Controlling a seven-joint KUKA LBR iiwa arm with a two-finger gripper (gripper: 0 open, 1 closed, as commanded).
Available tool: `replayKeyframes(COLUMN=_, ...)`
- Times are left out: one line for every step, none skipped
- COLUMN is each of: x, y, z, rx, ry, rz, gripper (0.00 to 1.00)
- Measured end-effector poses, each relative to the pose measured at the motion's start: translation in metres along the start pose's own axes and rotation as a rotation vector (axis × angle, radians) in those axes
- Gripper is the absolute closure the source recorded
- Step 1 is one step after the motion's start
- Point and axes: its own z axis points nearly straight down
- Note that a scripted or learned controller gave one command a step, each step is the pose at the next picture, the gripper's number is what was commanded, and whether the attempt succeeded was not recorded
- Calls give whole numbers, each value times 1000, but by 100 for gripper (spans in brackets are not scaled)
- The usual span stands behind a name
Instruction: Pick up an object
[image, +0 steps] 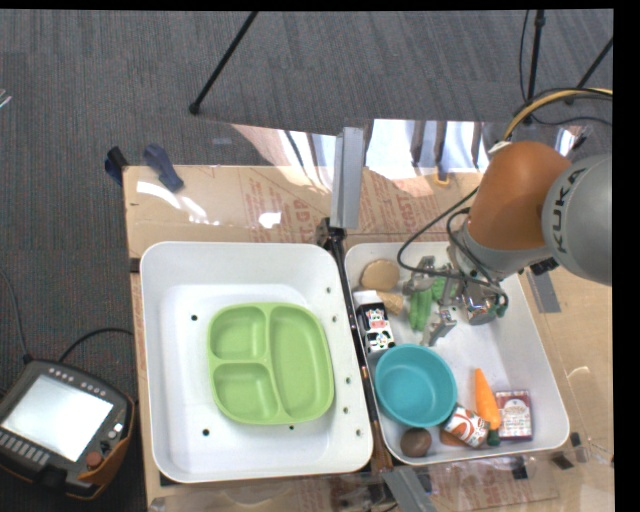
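Bright, even light from above; glare on the clear sheet (215, 210) behind the bins; soft shadows; slightly soft focus overall.

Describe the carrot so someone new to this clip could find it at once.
Start at the right-hand bin. Go to its near end, just right of the blue bowl. The carrot is the thin orange stick with a green tip, lying between a red-and-white can and a small maroon box.

Grey KUKA arm (590, 215), orange band
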Motion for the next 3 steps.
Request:
replayKeyframes(x=-1, y=57, z=1, rx=1, ry=2, rz=30, gripper=0)
replayKeyframes(x=0, y=58, z=-6, rx=-1, ry=6, rz=29, gripper=100)
replayKeyframes(x=-12, y=97, z=-161, rx=1, ry=-14, rz=66, gripper=100)
